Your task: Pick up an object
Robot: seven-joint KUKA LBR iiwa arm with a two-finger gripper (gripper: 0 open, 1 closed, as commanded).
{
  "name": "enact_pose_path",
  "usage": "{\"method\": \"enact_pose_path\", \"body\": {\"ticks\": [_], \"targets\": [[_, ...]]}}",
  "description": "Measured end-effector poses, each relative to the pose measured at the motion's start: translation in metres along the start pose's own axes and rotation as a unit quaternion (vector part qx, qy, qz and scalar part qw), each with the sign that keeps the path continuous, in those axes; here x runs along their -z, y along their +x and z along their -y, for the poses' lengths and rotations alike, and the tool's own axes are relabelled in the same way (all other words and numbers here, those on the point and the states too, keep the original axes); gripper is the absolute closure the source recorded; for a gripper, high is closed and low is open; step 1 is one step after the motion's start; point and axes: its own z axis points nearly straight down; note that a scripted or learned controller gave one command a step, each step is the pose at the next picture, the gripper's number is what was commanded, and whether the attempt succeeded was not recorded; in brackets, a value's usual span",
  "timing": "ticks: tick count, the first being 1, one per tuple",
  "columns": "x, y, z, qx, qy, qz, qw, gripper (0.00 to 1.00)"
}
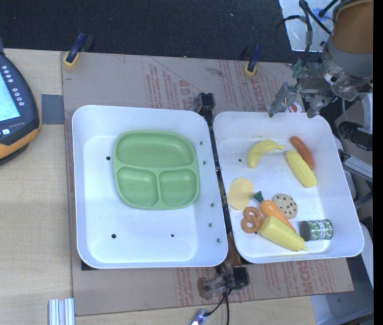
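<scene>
Objects for picking are all seen lying in the right shallow white bin (327,131), and none has been lifted yet. A yellow plastic banana (261,152) is found near the middle of the upper part, with a small red-orange sausage (301,150) and a yellow corn cob (300,168) just beside each other toward the right wall. Lower in the bin, a pale yellow round slice (240,192), a brown speckled cookie (285,204), an orange pretzel-shaped piece (251,219), an orange carrot (272,212) and a long yellow cone-shaped piece (281,233) are crowded together, several of them touching. A small green-labelled can (317,230) is laid on its side near the lower right corner.

The end effector (298,102) is seen above the upper rim of this bin, apart from every object. Nothing is seen between its fingers; whether they are spread or closed cannot be told from this view.

The left shallow white bin (93,181) carries only a light green divided plastic tray (156,169). On the wooden tabletop (22,235), at the left, an orange-edged control pendant with a screen (0,110) is placed.

The task is judged to be at its beginning: an object must be chosen, approached, gripped and raised.
</scene>
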Motion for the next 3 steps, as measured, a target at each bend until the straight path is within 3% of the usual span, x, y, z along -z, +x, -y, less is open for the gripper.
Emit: {"method": "enact_pose_path", "body": {"ticks": [1,2,3], "targets": [[-0.089,-0.005,0.027,0.0,0.001,0.001,1.0,0.0],[-0.164,0.009,-0.007,0.001,0.0,0.001,1.0,0.0],[-0.173,0.025,0.1,0.0,0.001,0.0,1.0,0.0]]}}
